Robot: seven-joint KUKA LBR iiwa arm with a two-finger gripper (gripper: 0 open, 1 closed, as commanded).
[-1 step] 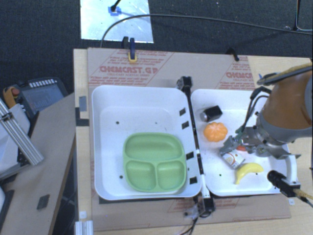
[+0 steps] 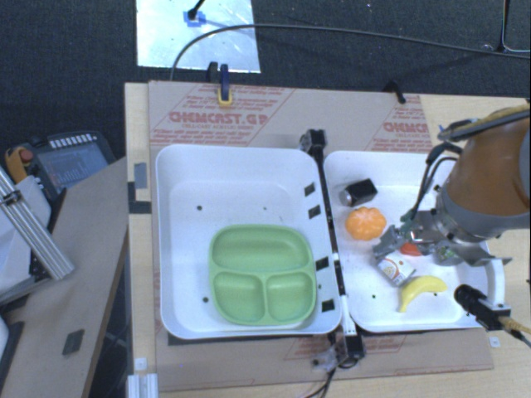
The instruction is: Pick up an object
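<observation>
The right bin (image 2: 365, 317) holds an orange (image 2: 365, 222), a small black block (image 2: 359, 191), a yellow banana (image 2: 421, 290) and a small white carton with red print (image 2: 395, 269). A red object (image 2: 411, 248) lies partly under the gripper. My gripper (image 2: 393, 241) hangs low over the middle of this bin, just right of the orange and right above the carton and the red object. The grey arm with its orange band (image 2: 498, 168) covers the bin's right side. Nothing is visibly lifted.
The left bin (image 2: 178, 222) holds a green divided plate (image 2: 261, 274). A black divider strip (image 2: 325, 222) runs between the two bins. A teach pendant (image 2: 70, 160) and an aluminium rail (image 2: 33, 230) sit off the bench at the left.
</observation>
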